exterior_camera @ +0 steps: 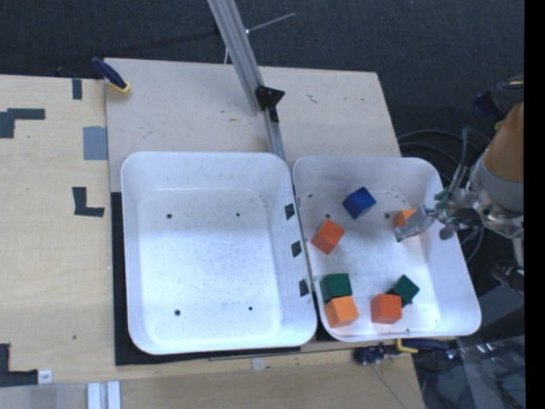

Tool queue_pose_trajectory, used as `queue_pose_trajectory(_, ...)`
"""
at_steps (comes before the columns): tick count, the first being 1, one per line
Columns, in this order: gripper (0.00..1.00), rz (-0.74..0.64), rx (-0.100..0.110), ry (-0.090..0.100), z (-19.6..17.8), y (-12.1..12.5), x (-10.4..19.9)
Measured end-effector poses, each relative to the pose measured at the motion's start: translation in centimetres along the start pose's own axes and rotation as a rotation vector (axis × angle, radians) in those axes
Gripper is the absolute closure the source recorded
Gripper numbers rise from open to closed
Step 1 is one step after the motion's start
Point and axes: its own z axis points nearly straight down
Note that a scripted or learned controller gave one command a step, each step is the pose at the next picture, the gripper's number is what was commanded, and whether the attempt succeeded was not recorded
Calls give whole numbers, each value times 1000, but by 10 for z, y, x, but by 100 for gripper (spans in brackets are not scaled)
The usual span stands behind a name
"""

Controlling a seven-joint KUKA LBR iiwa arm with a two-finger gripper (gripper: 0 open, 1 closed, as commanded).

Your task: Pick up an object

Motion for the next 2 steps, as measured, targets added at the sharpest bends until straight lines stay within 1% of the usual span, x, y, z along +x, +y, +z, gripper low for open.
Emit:
queue_pose_trajectory(1,0,1,0,0,0,0,0)
queue_pose_trajectory(2,0,1,7,1,64,-2,5)
